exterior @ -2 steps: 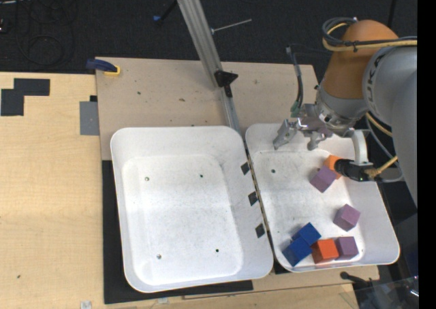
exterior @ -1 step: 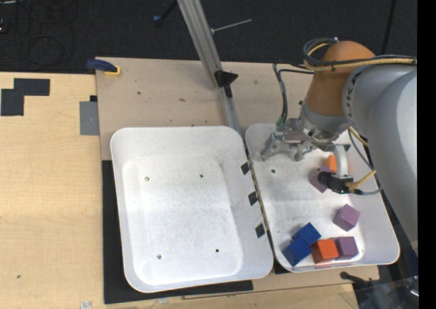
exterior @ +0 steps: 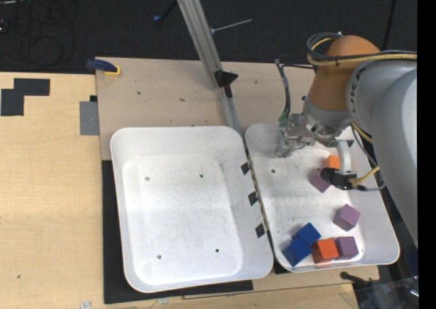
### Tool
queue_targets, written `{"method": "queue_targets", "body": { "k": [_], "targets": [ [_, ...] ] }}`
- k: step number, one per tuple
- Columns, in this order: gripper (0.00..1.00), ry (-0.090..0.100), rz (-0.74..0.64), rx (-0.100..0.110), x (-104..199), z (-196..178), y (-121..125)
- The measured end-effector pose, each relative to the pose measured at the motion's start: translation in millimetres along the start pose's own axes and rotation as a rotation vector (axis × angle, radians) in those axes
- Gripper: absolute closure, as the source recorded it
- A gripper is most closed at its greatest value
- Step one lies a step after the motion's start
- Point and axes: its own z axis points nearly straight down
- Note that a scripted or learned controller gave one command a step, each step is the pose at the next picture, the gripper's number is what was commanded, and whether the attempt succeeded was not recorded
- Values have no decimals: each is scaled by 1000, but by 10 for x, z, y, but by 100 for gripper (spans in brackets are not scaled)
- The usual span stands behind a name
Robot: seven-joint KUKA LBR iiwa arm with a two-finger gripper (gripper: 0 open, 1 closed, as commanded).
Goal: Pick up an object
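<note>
We see the gripper (exterior: pixel 286 148) low at the right bin's (exterior: pixel 272 229) far end; whether it is apart or together we cannot tell. Nothing looks picked yet: the blocks (exterior: pixel 320 245) lie at the near end, well apart from it.

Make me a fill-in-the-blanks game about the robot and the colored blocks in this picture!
1. All the blocks lie in the ____ bin, the one on the arm's side.
2. The two blue blocks sit in the corner next to an ____ block.
3. The gripper is over the ____ end of that bin, away from the blue blocks.
4. The block lying alone between the corner cluster and the arm is ____.

Missing words: right; orange; far; purple
</note>
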Motion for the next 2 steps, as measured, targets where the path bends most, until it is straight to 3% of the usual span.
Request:
{"method": "queue_targets", "body": {
  "k": [2],
  "targets": [
    [100, -2, 9, -9, -105, -1057, 4]
  ]
}}
